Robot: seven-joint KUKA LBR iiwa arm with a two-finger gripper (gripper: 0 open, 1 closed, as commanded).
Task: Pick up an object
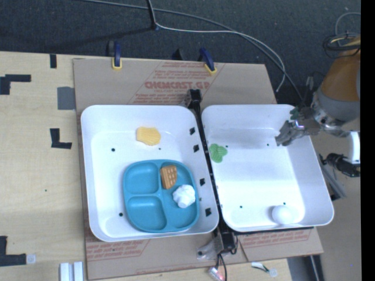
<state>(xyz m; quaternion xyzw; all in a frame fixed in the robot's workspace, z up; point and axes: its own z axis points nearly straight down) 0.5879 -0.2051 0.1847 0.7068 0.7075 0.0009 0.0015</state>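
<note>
In the right bin (pixel 304 174) a small green object (pixel 218 153) lies against the left wall, and a white ball (pixel 285 214) rests near the front right corner. The left bin (pixel 94 157) holds a blue divided tray (pixel 143 209) with a tan waffle-like piece (pixel 169 176) and a white crumpled object (pixel 184 195) on it. A yellow object (pixel 149 136) lies behind the tray. My gripper (pixel 287 134) hangs over the right bin's far right edge, well apart from every object, with nothing seen in it.
The two bins meet at a black clamp line in the middle. Blue and yellow clamps (pixel 206 61) hold the cardboard base at the back. A cable runs across the dark floor behind. The arm's grey wrist and orange band (pixel 340 86) stand at the right.
</note>
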